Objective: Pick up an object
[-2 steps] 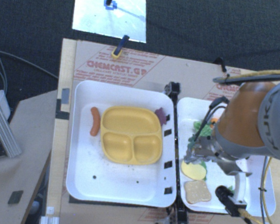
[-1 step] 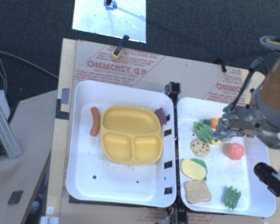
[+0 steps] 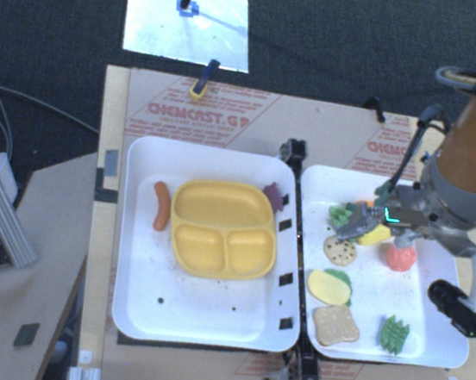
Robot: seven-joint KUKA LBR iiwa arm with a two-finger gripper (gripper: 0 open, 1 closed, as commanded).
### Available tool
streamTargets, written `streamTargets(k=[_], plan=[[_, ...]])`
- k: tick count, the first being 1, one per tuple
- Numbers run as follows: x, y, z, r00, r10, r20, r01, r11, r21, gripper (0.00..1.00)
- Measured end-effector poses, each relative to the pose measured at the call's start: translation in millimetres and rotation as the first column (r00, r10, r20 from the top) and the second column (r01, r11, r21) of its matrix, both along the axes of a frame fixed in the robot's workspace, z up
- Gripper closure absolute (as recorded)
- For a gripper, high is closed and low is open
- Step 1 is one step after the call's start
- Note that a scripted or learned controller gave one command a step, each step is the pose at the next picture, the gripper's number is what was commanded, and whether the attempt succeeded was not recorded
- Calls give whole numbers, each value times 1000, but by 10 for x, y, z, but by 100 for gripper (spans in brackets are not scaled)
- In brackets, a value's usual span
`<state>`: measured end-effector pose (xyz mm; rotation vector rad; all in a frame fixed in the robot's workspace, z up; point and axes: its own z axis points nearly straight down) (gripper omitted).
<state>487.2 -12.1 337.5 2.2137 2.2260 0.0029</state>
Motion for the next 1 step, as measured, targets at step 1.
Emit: streamTargets(k=[1], plan=[[-12, 931, -339, 1000, 8, -5, -8, 1000, 3, 0]])
